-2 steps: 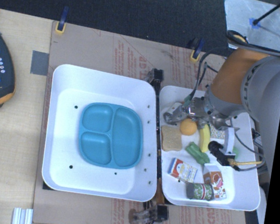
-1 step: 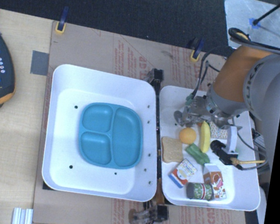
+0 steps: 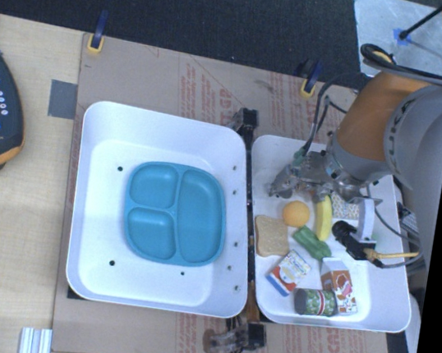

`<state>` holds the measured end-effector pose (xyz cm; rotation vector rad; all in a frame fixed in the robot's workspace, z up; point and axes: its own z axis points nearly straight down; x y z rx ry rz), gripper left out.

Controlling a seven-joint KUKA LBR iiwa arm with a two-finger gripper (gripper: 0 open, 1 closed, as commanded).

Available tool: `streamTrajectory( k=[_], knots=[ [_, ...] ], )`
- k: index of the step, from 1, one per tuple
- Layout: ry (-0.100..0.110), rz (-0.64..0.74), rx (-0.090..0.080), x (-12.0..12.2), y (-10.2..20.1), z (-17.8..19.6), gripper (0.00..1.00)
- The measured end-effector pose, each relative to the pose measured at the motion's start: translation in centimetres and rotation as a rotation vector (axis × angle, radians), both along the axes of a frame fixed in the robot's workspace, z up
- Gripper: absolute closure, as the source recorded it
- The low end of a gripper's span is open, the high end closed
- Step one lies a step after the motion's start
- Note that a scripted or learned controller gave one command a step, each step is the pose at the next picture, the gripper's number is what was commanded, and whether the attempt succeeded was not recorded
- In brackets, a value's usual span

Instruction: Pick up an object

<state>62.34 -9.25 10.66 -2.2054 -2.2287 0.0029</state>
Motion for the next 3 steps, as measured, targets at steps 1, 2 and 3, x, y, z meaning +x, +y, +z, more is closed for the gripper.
streamTrajectory(
  k=[1, 2, 3],
  knots=[
    [0.000, -0.005, -0.004, -2.8, -2.1, -1.5, 0.00],
    [0.001, -0.004, -0.005, -2.8, -2.2, -0.4, 1.00],
    [-0.005, -0.006, -0.002, -3.2, 2.9, 8.6, 1.00]
  ],
)
